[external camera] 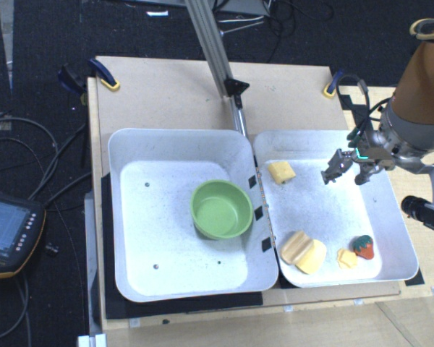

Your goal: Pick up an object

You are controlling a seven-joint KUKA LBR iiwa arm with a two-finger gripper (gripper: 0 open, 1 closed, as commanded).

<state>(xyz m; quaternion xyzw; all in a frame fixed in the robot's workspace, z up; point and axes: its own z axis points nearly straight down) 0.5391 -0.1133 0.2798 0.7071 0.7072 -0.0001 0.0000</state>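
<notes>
My gripper (345, 170) hangs over the upper right part of the right bin (390, 215), fingers spread apart with nothing between them. A small yellow block (281, 172) lies in that bin's upper left corner, well to the gripper's left. Near the bin's front edge lie a pale yellow banana-like piece (304, 251), a small yellow chunk (347, 259) and a red strawberry with a green top (363, 246). A green bowl (220, 209) stands upright in the left bin (141, 194).
A slanted metal pole (213, 45) crosses the back of the bench and ends between the two bins. Blue and yellow clamps (101, 74) (334, 85) grip the board's back corners. Cables and a tablet (7, 226) lie on the floor at left.
</notes>
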